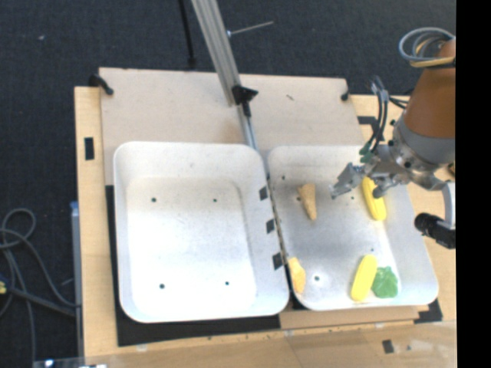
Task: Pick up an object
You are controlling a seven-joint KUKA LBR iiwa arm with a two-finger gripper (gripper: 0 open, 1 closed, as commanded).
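Gripper (354, 181) hovers beside a slim yellow object (374, 199); apart.

The light is bright and even, and it seems to come from above. The two white bins (192, 228) shine very white and look a little washed out. The dark floor (46, 21) stays almost black. Shadows are soft and small, close under the bin edges. The whole picture is a bit fuzzy and grainy, so small things look blurry.
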